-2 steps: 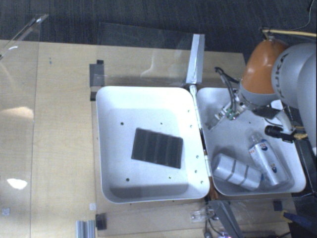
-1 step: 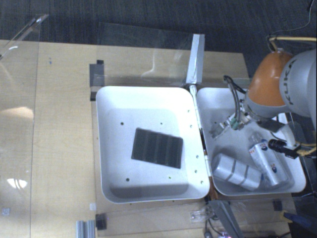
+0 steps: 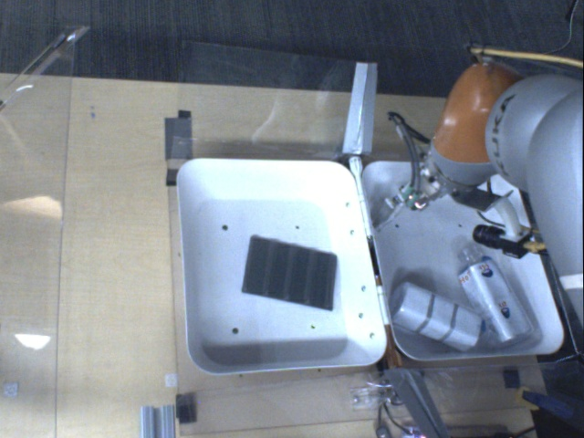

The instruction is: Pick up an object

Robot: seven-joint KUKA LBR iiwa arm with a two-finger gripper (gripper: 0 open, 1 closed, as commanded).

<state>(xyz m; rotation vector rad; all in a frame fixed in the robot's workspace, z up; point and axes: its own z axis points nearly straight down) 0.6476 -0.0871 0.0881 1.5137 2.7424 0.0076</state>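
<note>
Grey block [image 3: 436, 316] and tube [image 3: 493, 292] touch; my gripper [image 3: 412, 196], aperture unreadable, could nudge both and miss.

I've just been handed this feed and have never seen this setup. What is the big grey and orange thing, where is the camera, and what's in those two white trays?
The camera looks down at a slant from above the bench. The grey shape with the orange band is a robot arm, reaching in from the right over the right bin. Its gripper is hidden under the wrist, so I cannot tell whether it holds anything. The left bin contains a dark ribbed rectangular pad lying flat. The right bin holds a grey ridged block and a plastic bottle lying on its side next to it.
</note>
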